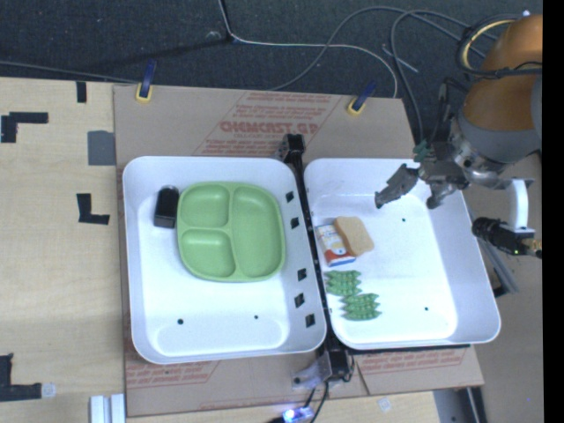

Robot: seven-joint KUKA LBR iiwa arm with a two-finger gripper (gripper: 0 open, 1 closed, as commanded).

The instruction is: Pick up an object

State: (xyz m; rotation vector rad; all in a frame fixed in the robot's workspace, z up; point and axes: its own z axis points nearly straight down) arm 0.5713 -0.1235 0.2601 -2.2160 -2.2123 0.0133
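End effector: the end effector [412, 192] hangs over the upper part of the right bin [458, 263], fingers spread wide with nothing between them.
Fingers: one dark finger [395, 187] slants toward the bin's middle; the other sits closer to the arm.
Arm: the arm [502, 95] reaches in from the right, orange band above the wrist.
Nearest thing: a tan block [355, 233] lies down and to the left of the end effector, near but apart from it.
Its neighbour: a small carton [333, 244], red and white, touches the block's left side, near the wall between the bins.
Long axes: block and carton both lie slanted, upper left to lower right.
Further things: two green pods [352, 293] lie below the carton, further from the end effector.
Left bin: the left bin [150, 307] holds a green tray [231, 233] and a black object [166, 207] just beside the tray's left edge; both are well apart from the end effector.
Step, as I judge it: no grasp yet; the block looks the likeliest target.
What the move turns on: travel down-left, then descend with the fingers set across the block's short width.
Risk: the touching carton could block one finger or be dragged along.
Worktop: brown board [264, 122] lies under both bins.
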